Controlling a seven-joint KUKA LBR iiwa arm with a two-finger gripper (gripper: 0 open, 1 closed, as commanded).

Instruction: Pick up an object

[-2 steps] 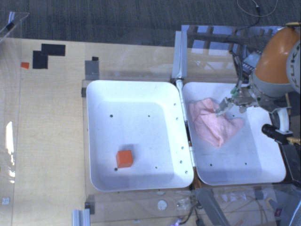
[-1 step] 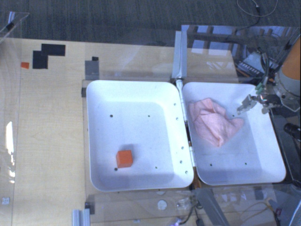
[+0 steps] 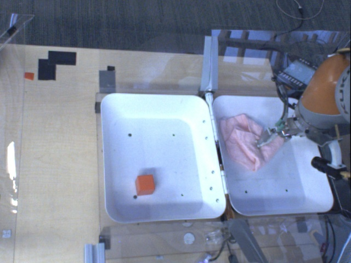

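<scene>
Tool (image 3: 269, 139) at pink cloth's (image 3: 245, 140) right edge, right bin (image 3: 285, 199).

Surface (image 3: 60, 163): pale wood, carrying two shallow white bins side by side.
Left bin (image 3: 115, 147): an orange block (image 3: 145, 184) sits near its front left part.
Right bin (image 3: 296, 190): a crumpled pink cloth (image 3: 244, 138) lies in its back left part.
My end effector (image 3: 270, 140): low at the cloth's right edge, fingertips touching the fabric.
My arm (image 3: 323, 92): reaches in from the right.
</scene>
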